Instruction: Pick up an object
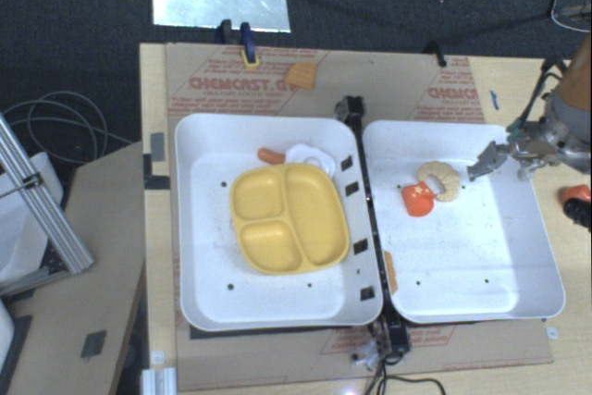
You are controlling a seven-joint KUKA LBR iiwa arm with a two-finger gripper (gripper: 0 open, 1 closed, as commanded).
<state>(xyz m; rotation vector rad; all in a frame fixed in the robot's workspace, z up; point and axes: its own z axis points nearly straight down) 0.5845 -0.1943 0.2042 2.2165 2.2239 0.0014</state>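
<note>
I count two white bins: left bin (199,227), right bin (518,282). One yellow divided tray (287,217), one orange sausage-shaped piece (271,156), one white piece (310,157), one beige pastry (439,178), one red-orange item (418,199).

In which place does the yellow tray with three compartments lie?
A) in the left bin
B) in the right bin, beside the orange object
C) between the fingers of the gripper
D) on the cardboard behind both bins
A: the yellow tray lies flat inside the left bin, while the orange object lies in the right bin.
</note>
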